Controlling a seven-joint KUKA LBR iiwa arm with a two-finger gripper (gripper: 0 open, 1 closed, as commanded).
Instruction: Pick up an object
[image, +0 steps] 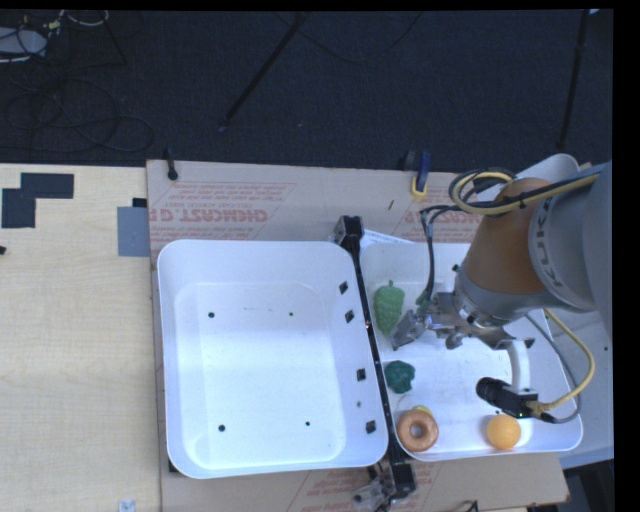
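**Camera view: gripper low over the green pieces in the right bin**

The gripper (415, 322) sits low in the right bin (560, 435), just beside a light green object (389, 300), with a darker green object (400, 375) near below. Whether it is spread or pinching, I cannot tell. This looks like the approach or grasp step. Next, it likely needs to settle squarely over the light green piece, close, then lift. A doughnut (417, 430) and an orange ball (503, 432) lie by the near wall.

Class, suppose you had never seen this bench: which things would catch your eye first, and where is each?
The grey arm with its orange band reaches in from the right over the right bin. Below it, near the front wall, lie a glazed doughnut and an orange ball; two green objects sit by the divider.
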